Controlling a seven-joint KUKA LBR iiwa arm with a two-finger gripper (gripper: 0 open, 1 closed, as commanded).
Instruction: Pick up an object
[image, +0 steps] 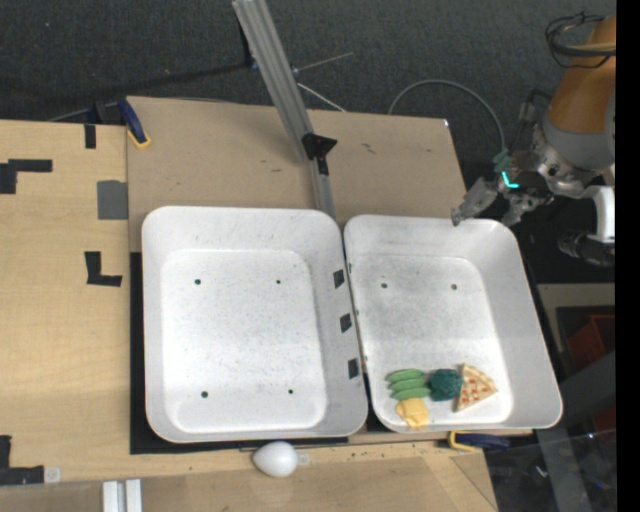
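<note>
Toys sit bunched in the near corner of the right bin (520, 300): one green pod (405, 381), one dark green broccoli (444, 383), one pizza slice (474, 386) and one yellow piece (412, 410), touching or just beside each other. Well apart from them, the gripper (490, 204) hangs over that bin's far rim, fingers spread with nothing between them. One left bin (240, 320) lies alongside. One white egg (275, 459) rests on the worktop (200, 150) in front of it.
</note>
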